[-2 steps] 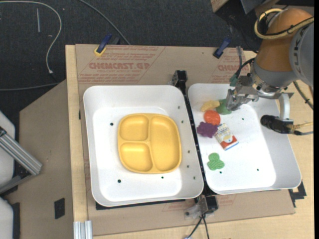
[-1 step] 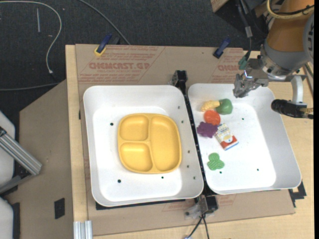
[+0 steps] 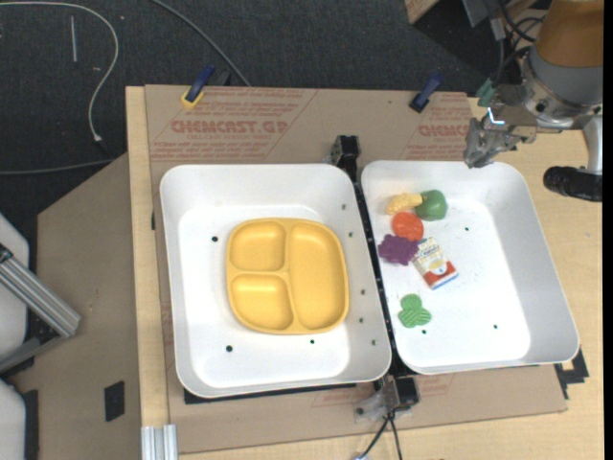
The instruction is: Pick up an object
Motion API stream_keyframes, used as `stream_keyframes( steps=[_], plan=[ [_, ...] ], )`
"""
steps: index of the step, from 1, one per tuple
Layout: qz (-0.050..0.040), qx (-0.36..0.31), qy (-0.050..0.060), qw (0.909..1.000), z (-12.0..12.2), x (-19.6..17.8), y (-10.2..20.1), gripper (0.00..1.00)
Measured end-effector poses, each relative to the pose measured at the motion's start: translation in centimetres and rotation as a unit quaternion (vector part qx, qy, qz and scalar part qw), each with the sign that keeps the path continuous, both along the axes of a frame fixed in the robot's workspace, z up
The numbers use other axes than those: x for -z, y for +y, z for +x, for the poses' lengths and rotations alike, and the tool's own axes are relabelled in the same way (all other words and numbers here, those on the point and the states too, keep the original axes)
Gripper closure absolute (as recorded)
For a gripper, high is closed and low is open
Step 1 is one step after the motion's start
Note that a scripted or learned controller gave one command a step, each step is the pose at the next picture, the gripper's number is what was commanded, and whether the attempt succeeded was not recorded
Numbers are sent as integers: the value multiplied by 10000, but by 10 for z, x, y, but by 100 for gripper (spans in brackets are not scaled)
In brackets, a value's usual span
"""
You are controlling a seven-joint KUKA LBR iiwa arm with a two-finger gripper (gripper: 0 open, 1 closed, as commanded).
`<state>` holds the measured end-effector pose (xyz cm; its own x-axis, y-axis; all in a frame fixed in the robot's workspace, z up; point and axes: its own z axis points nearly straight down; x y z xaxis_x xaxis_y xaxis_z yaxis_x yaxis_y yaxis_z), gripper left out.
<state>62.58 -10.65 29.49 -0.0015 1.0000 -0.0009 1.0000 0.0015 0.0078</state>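
Note:
The right bin (image 3: pixel 517 324) holds a cluster of small toys: a yellow piece (image 3: pixel 403 202), a green ball (image 3: pixel 434 204), a red-orange ball (image 3: pixel 408 226), a purple piece (image 3: pixel 397 249), a red and white carton (image 3: pixel 435 264) and a green leafy piece (image 3: pixel 414 310). My gripper (image 3: pixel 482 153) hangs over the bin's far rim, up and to the right of the toys, with nothing visible between its fingers.
The left bin (image 3: pixel 192 257) carries a yellow divided plate (image 3: pixel 287 275). Both bins rest on a cardboard sheet (image 3: pixel 268 123) held by blue clamps (image 3: pixel 198 86). A black clip (image 3: pixel 346 149) sits between the bins at the far side.

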Motion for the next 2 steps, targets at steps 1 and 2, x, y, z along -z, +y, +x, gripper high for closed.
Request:
stream_keyframes(
  steps=[1,2],
  plan=[
    [17,-17,50,10000,-19,-1,48,100],
    [11,-9,51,10000,-32,1,94,100]
  ],
)
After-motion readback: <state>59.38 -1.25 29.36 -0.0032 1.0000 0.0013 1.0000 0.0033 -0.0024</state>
